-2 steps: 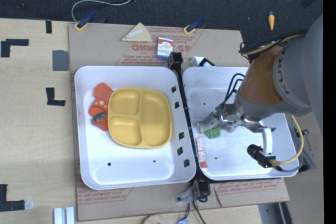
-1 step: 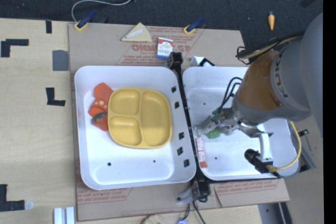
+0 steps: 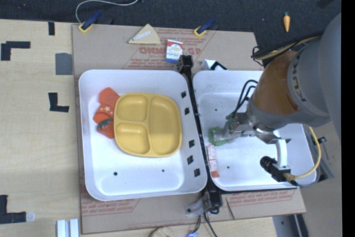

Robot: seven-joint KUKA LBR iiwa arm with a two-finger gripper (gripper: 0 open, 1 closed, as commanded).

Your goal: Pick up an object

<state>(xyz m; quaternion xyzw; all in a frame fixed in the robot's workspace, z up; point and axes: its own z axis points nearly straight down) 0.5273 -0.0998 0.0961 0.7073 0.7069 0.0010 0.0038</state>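
From the camera view, the bench carried two shallow white bins side by side on a brown cardboard sheet (image 3: pixel 233 41). In the left bin (image 3: pixel 138 183), a yellow three-compartment plate (image 3: pixel 148 124) lay slightly toward the bin's 12 o'clock half. At the plate's 9 o'clock side, orange-red toy pieces (image 3: pixel 105 108) lay touching its rim, partly tucked beneath it; their exact kind could not be made out.

In the right bin (image 3: pixel 244 180), the grey arm with its orange band (image 3: pixel 277 91) came in from 3 o'clock and bent down toward the bin's 9 o'clock wall. The gripper (image 3: pixel 224 133) sat low at a small green object (image 3: pixel 215 136), which lay near that wall. Whether the jaws were spread or pinching could not be told, since the wrist body covered them; the green object looked touching or just beside the tool tip. Just toward 6 o'clock of it, a small white-and-red packet (image 3: pixel 211 155) lay along the same wall.

Outside the bins, at 12 o'clock, a small red-and-white carton (image 3: pixel 174 51) stood on the cardboard, with a tan triangular wedge (image 3: pixel 146 35) at its 10 o'clock.

As a judgement, the pick was only at the reach-and-grasp stage: the arm was down at the green object, but nothing appeared lifted off the bin floor. Securing the grip and raising the object remained to be done.
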